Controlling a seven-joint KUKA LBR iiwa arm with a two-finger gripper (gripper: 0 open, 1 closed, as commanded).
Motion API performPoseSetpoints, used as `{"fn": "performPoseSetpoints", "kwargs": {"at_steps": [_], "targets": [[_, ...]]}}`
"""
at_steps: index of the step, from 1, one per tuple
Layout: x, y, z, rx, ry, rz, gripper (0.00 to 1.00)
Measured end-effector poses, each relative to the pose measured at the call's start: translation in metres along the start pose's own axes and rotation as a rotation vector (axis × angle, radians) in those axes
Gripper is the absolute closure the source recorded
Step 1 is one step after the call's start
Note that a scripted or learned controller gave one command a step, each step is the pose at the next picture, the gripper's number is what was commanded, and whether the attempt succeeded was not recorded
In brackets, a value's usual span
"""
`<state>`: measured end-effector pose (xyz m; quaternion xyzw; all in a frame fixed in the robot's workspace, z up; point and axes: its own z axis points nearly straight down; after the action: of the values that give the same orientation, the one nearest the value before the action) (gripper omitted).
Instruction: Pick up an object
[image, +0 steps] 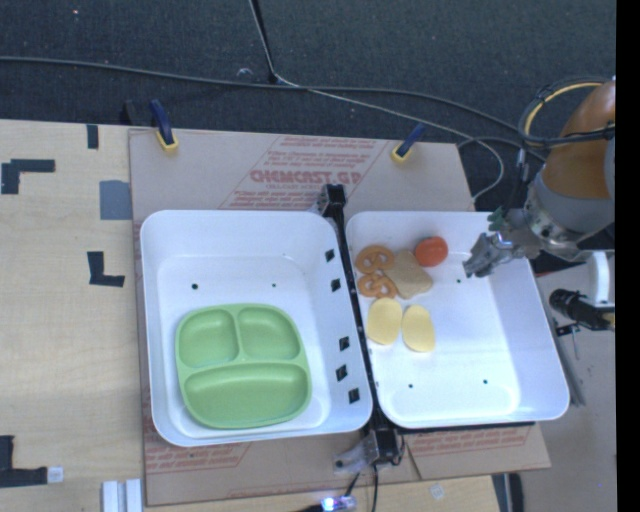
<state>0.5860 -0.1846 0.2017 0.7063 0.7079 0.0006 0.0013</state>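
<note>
1. black clamp (368, 452) at the front edge, sitting where the two bins meet, with a cable running off below it.
2. pincer (483, 255) hangs over the upper right part of the right bin (500, 390), just inside its right wall, tip pointing left. too small and grey against the white to read: cannot tell whether it is spread or pressed together. nothing visible in its grip.
3. arm (575, 175) comes in from the right, grey wrist, orange band above it, cable looped round the top.
4. red round piece (431, 251) is the closest object to the pincer, a little to its left, apart from it, lying on the bin floor.
5. tan slice (412, 275) just left of and below the red piece; it touches two orange pretzel shapes (376, 271), stacked one above the other near the bin's left wall.
6. two yellow ovals (401, 325) side by side below the pretzels, touching each other.
7. left bin (240, 235) holds a green divided plate (242, 363), three compartments, in its front half.
8. both bins rest on a cardboard sheet (300, 170) with red print, pinned at the back by two blue-and-yellow clamps (163, 130).
9. wooden bench top (60, 350) to the left, black tape marks on it; dark floor with cables behind.
</note>
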Motion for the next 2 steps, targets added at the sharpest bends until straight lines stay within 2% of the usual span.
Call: {"fn": "performPoseSetpoints", "kwargs": {"at_steps": [2], "targets": [[0.002, 0.006, -0.094, -0.002, -0.001, 0.000, 1.00]]}}
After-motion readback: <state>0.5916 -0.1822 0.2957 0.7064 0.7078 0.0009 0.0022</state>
